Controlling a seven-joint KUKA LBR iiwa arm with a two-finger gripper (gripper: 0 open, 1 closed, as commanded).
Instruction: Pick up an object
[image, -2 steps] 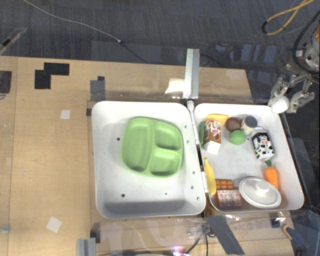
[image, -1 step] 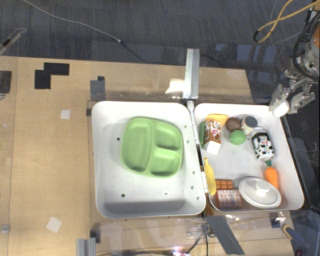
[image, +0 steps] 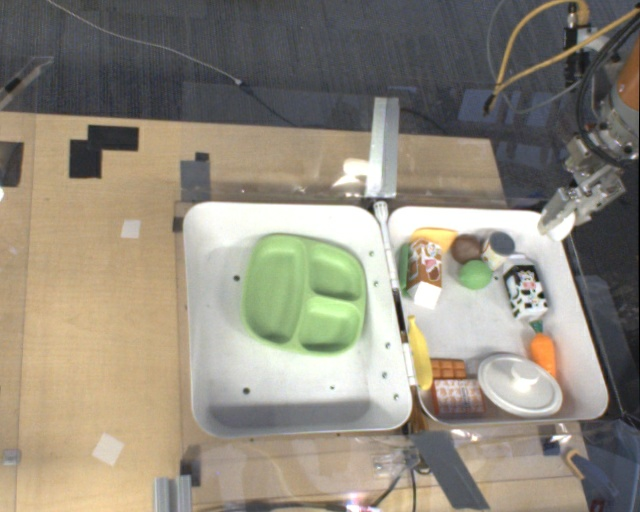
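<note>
Objects (image: 466, 262) for the pick lie crowded in the right bin (image: 470, 325) – noted here from left to right. Wooden bench (image: 90, 330) at far left, with black marks near its back edge. Left bin (image: 200, 300) holds a green divided tray (image: 300, 290), roughly centred and turned at a slant. A grey metal post (image: 384, 140) stands at the back where the two bins meet. Inside the right bin, along its left wall: a green-and-red carton (image: 424, 265) with a yellow item (image: 432, 237) just behind it, then a long yellow piece (image: 421, 355) lying against the wall, and a brown-red packet (image: 455, 390) at the front. Toward the middle, a brown ball (image: 466, 246) touches a green ball (image: 476, 275); a small grey round thing (image: 499, 243) sits just beside them at the back. Further right, a black-and-white cow-patterned box (image: 524, 290), an orange carrot (image: 543, 353) in front of it, and a white bowl (image: 518, 385) at the front corner, touching the packet. Gripper (image: 562, 212) hangs over the bin's back right corner, well apart from the objects – whether the pincer is wide or narrow I cannot tell. Yellow cables (image: 530, 30) loop above the arm.
</note>
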